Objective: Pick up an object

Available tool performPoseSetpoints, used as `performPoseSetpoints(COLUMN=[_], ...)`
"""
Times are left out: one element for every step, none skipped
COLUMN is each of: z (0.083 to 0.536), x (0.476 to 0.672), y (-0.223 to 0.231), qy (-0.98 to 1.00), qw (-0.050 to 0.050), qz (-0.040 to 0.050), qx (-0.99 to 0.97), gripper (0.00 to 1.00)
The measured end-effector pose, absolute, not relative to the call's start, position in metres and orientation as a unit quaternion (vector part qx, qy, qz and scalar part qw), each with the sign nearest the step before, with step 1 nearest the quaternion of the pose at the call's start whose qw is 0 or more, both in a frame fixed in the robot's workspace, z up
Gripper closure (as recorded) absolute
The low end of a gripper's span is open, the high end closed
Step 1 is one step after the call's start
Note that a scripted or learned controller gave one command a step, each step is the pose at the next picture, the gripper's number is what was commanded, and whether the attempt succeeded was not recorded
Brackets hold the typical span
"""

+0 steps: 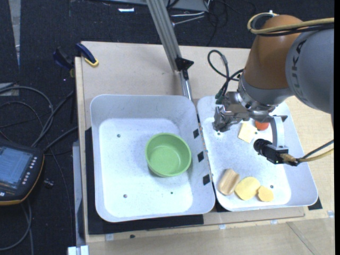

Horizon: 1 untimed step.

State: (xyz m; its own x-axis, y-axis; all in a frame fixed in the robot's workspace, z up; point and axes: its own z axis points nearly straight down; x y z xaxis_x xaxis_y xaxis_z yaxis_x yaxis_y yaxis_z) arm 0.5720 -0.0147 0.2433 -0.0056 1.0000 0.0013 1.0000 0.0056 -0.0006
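Hand (223, 122) sits low over the upper left part of the right bin (297, 195); can't tell if it's released or clenched. Cream block (246, 133) and orange-red piece (261, 125) just beside it. Tan piece (229, 181) and two yellow pieces (247, 188) by the near rim. Green bowl (168, 154) in left bin (106, 142).
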Motion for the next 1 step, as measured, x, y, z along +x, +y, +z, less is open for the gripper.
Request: performPoseSetpoints(z=[0.2378], x=[0.5574], y=[0.0264], qy=[-0.708], qw=[0.001], qz=[0.0003], qx=[-0.706], gripper=[1.00])
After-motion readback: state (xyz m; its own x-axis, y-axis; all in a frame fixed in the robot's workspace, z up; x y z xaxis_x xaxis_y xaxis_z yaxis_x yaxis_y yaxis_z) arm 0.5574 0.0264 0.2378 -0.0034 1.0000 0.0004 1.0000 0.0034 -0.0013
